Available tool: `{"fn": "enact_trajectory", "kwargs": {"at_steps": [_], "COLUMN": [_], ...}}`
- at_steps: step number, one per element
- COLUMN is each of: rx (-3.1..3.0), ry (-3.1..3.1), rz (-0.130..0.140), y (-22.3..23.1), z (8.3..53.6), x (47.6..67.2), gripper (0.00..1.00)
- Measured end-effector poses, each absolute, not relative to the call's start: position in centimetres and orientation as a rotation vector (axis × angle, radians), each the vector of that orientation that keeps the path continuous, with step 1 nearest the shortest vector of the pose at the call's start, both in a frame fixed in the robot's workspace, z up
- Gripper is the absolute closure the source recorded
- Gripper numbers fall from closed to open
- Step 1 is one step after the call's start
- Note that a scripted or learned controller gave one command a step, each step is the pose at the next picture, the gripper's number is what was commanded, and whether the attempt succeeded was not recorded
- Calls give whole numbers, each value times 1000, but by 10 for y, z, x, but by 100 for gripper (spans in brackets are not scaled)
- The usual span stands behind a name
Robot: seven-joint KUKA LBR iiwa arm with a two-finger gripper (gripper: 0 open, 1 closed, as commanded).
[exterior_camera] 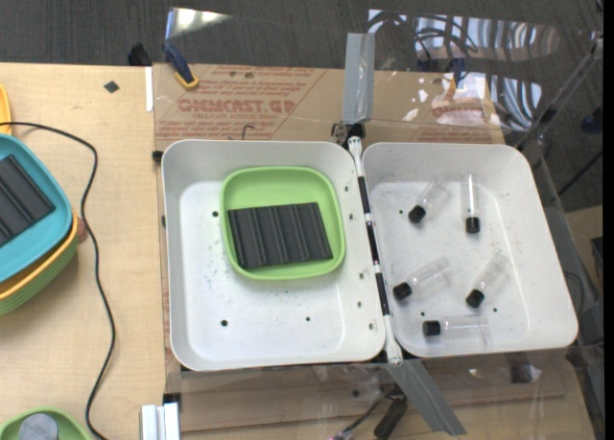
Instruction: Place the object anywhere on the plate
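Observation:
A green square plate [284, 189] sits in the left white bin [192, 323], toward its back. A dark ribbed rectangular block [279, 235] lies flat on the plate, covering most of its front half. Several clear plastic tubes with black caps lie scattered in the right white bin [537, 237]: one near the back left [425, 202], one upright-looking tube further back [471, 206], and one by the front edge [459, 330].
Cardboard sheeting [240, 98] lies behind the bins. Stacked teal and yellow dishes [34, 222] stand on the wooden bench at far left, with a black cable [96, 266] trailing beside them. A metal clamp post [357, 83] rises between the bins at the back.

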State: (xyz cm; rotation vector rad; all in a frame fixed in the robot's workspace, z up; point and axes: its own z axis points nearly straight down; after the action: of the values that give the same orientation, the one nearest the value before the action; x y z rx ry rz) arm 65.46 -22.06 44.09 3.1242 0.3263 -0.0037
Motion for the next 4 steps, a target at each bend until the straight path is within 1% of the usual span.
{"fn": "enact_trajectory", "kwargs": {"at_steps": [4], "rx": [3126], "ry": [322], "rz": [-9], "y": [-221], "z": [439], "x": [653], "gripper": [0]}}
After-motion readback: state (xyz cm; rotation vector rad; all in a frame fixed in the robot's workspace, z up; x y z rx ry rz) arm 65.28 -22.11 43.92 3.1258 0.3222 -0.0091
